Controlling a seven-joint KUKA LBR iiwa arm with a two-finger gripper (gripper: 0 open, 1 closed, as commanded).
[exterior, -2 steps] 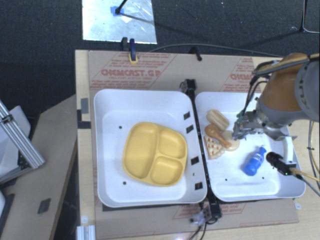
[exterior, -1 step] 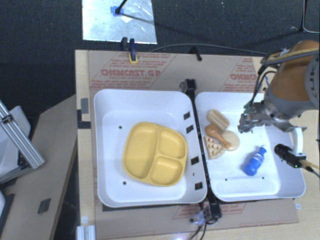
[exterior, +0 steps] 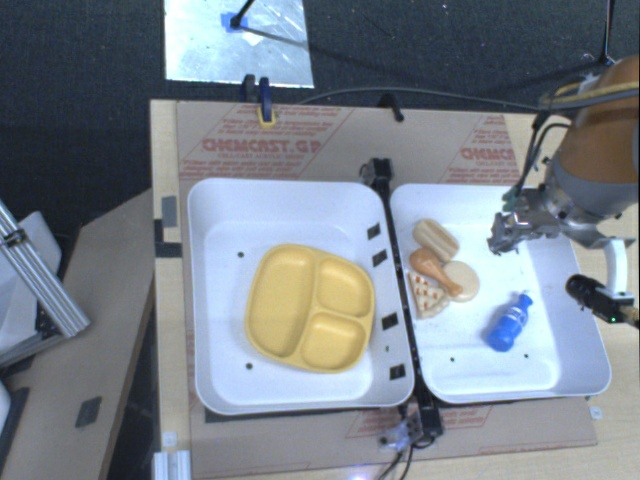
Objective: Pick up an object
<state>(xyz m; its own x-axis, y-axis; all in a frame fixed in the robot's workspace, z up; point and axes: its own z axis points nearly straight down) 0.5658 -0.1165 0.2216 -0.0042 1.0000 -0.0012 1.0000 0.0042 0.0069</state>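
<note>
Bench (exterior: 330, 133): a flat board with red lettering, bearing two shallow white bins set side by side and touching along a dark centre seam.
Left bin (exterior: 215, 268): holds one yellow divided tray (exterior: 310, 306), lying flat near the middle, with three compartments facing up.
Right bin (exterior: 560, 353): holds the loose items listed below, grouped toward its left half.
Bread roll (exterior: 436, 236): tan, lying at a slant near the bin's left wall, uppermost of the cluster.
Drumstick (exterior: 440, 271): orange-brown, lying just below the bread roll and touching a pale round disc (exterior: 463, 278).
Waffle piece (exterior: 428, 296): wedge-shaped with a red grid pattern, touching the drumstick from below.
Blue bottle (exterior: 509, 322): lying on its side at a slant, apart from the cluster, toward the bin's lower right.
Arm (exterior: 600, 158): grey with an orange band, reaching in from the right over the right bin.
Gripper (exterior: 510, 230): positioned over the upper part of the right bin, right of the bread roll, above the blue bottle; cannot tell how it is set; no item visible in it.
</note>
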